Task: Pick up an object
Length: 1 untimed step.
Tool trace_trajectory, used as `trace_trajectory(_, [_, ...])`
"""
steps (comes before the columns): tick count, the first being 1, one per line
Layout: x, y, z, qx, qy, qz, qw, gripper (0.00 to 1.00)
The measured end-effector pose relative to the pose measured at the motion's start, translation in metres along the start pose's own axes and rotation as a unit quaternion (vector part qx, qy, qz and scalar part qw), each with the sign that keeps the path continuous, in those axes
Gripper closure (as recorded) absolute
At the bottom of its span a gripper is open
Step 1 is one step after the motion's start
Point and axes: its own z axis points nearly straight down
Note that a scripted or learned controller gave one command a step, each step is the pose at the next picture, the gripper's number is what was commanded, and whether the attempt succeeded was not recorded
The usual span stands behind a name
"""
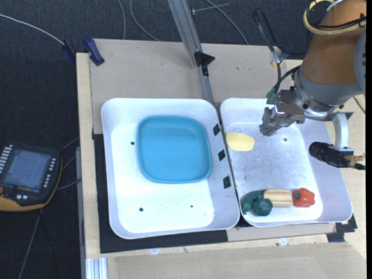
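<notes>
In the right bin [325, 179] a pale yellow, rounded object [240, 141] lies by the left wall. Along the bin's front edge sit a dark green object [257, 204], a tan cylinder [278, 197] and a red object [303, 197], side by side. My gripper [270, 124] hangs over the upper part of the right bin, to the right of the yellow object and a little above it. Nothing shows between its fingers.
The left bin [116, 156] holds a blue square plate [174, 149]. A metal pole [186, 25] slants across the bench behind the bins. Cables lie on the dark floor behind the bench, and a handheld controller [26, 173] rests at the far left.
</notes>
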Motion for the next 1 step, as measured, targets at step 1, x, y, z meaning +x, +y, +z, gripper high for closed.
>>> trace_trajectory(1, [0.0522, -0.0016, -0.0035, 0.0, 0.0, 0.0, 1.0, 1.0])
